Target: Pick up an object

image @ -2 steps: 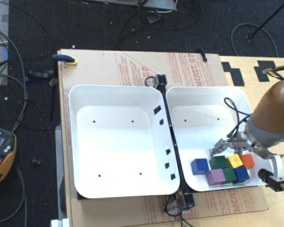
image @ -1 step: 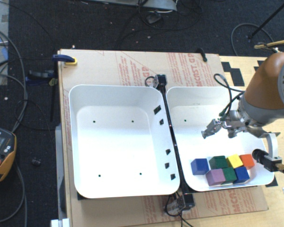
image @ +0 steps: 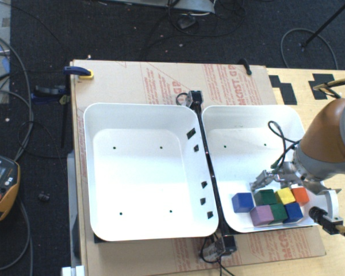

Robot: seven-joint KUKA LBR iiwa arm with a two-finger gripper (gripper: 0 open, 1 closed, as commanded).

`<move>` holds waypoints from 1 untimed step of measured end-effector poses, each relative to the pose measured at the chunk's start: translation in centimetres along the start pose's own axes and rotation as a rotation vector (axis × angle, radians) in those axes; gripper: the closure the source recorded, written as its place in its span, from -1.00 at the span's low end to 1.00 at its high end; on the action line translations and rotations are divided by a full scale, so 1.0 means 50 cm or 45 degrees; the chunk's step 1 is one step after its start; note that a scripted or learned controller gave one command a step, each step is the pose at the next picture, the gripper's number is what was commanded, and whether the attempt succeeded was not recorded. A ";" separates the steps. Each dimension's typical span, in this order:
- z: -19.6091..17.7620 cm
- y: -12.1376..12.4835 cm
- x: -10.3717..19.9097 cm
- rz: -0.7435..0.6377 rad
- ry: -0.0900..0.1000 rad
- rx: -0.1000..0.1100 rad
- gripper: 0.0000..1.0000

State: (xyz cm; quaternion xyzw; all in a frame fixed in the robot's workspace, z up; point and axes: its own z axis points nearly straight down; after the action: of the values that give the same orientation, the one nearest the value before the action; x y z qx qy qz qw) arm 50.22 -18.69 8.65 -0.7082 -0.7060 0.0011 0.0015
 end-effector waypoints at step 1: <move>-0.124 0.020 0.152 -0.012 0.001 -0.011 -1.00</move>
State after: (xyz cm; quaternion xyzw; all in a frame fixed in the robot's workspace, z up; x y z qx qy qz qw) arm 51.25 -11.09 14.83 -0.7048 -0.7094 -0.0022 -0.0013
